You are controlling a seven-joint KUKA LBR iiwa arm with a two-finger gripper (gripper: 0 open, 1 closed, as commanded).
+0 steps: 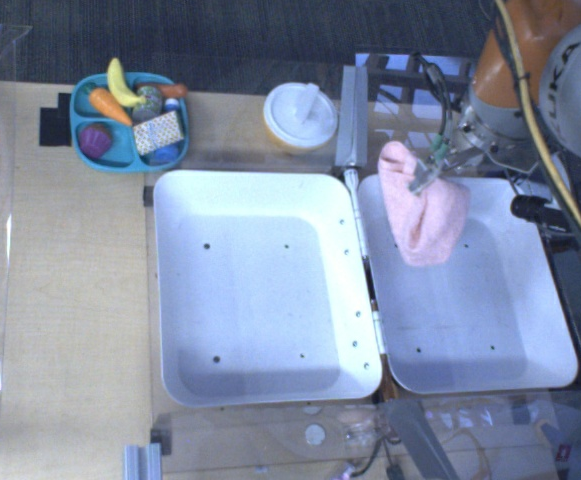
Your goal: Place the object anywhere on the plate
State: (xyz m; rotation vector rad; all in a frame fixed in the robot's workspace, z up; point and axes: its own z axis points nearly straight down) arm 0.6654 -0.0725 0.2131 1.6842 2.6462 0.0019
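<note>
1. My gripper (pixel 432 173) hangs over the far part of the right bin (pixel 490 358), clamped on a pink cloth (pixel 425 218) that is pinched between its fingers.
2. The pink cloth droops from my grip in a soft fold; I cannot tell whether its lower end touches the bin floor.
3. The left bin (pixel 255 288) sits just beside the right bin, their rims meeting along the middle.
4. Beyond the left bin, on the wooden bench (pixel 60 298), stands a round white and yellow plate (pixel 300 116).
5. Farther left is a blue divided tray (pixel 130 123) holding toy food: a banana (pixel 120 83), a carrot (pixel 108 103), a purple piece (pixel 95 140) and a speckled block (pixel 160 130).
</note>
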